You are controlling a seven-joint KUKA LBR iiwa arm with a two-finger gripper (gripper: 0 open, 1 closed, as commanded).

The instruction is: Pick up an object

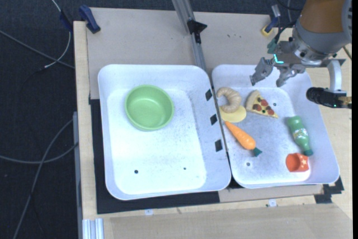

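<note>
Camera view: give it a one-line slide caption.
Open gripper above the right white bin, near the toy pizza slice; green bowl in the left bin.

Right bin (279, 173): items crowd its left and right sides. Croissant (229, 99) rests on a yellow piece (235, 115), touching; carrot (241, 136) lies just below. Pizza slice (262, 105) sits near the croissant. Bottle (299, 134) and red item (297, 162) line the right wall. Open floor runs down the middle, between carrot and bottle. Left bin (156, 168): bowl (149, 107) occupies the upper left; the floor below it is open.

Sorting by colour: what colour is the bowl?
Light green bowl, in the camera view.
</note>
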